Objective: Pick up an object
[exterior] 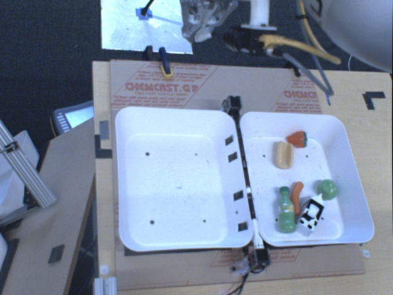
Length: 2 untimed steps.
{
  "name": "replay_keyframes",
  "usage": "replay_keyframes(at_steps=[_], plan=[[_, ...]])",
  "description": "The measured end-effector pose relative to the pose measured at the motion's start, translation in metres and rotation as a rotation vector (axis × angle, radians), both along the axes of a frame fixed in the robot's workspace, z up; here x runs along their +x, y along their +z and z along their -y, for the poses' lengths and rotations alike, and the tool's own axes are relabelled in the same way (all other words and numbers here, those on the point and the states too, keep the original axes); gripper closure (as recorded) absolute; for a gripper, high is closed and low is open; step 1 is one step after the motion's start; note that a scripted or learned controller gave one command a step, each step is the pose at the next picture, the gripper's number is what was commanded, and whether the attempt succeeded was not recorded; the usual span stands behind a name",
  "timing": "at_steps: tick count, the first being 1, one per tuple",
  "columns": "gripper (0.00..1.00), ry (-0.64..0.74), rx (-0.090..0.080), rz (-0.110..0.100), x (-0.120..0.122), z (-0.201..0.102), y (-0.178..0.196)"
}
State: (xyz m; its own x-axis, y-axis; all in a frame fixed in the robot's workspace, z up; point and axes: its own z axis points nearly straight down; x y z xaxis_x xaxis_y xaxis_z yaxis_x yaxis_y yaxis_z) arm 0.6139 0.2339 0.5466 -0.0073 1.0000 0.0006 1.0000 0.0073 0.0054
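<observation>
Gripper held high beyond the bins' far edge, objects lying well apart toward the near right.

Camera view: the gripper [199,24] is seen above the bench's far edge, its finger state not discernible; the green bottle [285,210], long axis near-to-far, is found by the right bin [353,158]'s near edge.

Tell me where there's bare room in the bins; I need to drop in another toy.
The left bin is bare across its floor. In the right bin, the strip left of the bread roll is free. Crowded: the near corner, where the green bottle, carrot, black-and-white toy and green ball cluster.
</observation>
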Motion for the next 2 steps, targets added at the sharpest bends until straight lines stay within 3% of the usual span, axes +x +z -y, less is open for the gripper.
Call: replay_keyframes(at_steps=[1,2], plan=[[0.00,0.001,0.000,-0.001,0.000,0.000,0.000],[1.00,0.003,0.001,0.002,0.000,0.000,0.011]])
